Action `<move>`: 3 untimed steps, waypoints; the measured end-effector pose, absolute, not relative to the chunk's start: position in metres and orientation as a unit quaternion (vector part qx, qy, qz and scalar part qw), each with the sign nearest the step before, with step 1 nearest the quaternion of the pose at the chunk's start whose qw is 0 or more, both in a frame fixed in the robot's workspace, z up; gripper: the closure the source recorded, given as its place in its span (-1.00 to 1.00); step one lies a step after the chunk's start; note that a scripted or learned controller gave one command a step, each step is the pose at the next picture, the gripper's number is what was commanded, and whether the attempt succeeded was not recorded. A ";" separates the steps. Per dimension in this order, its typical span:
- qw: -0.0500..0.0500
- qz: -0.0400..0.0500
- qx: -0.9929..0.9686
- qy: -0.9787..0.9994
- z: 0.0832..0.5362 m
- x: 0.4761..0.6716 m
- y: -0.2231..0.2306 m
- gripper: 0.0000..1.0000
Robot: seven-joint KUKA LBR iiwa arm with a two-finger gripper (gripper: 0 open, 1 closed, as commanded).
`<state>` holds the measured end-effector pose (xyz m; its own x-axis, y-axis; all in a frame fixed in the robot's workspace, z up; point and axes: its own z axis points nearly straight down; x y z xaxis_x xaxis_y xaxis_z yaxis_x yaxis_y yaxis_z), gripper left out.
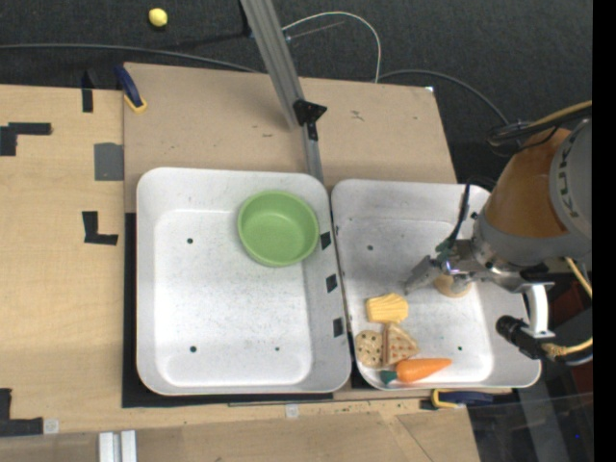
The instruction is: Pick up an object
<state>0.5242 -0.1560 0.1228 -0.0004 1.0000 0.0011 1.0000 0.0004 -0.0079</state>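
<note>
You will find no brand, label or readable writing on anything here.

Your gripper (435, 275) sits low in the right bin (385, 210), near that bin's right-hand side, with the grey arm (539, 210) and its orange band coming in from the right edge of the frame. A dark finger (420, 274) slants down and left toward the bin floor; how wide the pincer stands cannot be told from this angle, and nothing can be seen gripped in it.

Just below and left of the gripper lies a yellow block (387, 307), apart from the finger. Below that, touching one another, lie two speckled tan cracker-like pieces (382, 346), and an orange carrot (423, 369) rests against the bin's lower rim at lower centre-right of the frame.

In the left bin (192, 296) a green bowl (278, 227) stands upright near the upper right corner of that bin. A small yellow ball (158, 16) lies on the dark floor at the upper left.
</note>
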 end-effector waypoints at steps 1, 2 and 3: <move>0.000 0.001 -0.707 -0.707 0.089 0.524 -0.156 -1.00; 0.001 0.000 -0.706 -0.708 0.099 0.524 -0.155 1.00; -0.001 0.000 -0.707 -0.707 0.146 0.520 -0.163 1.00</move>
